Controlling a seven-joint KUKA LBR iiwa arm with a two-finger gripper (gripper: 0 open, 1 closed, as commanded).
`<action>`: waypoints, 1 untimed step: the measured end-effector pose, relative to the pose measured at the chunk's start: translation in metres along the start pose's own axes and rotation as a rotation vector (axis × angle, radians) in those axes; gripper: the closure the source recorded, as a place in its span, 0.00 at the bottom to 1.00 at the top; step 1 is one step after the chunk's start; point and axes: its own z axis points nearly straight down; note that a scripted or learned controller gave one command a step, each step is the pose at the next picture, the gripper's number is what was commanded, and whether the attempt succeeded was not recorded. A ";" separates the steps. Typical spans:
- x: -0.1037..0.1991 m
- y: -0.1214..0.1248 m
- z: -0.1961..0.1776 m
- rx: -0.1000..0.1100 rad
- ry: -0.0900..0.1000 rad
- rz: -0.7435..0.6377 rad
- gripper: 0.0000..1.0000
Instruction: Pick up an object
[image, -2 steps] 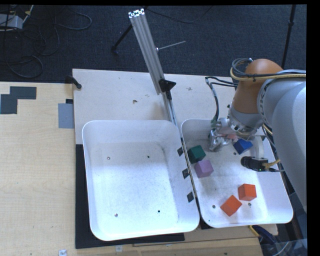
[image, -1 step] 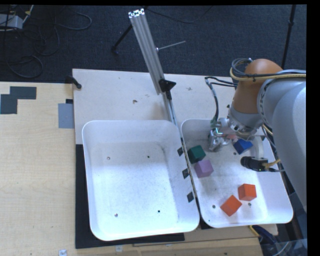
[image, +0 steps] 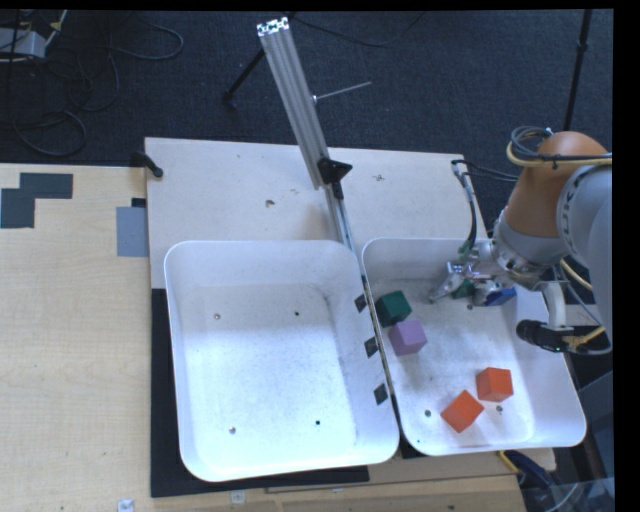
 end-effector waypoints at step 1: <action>0.004 0.012 0.002 0.038 -0.006 0.014 0.00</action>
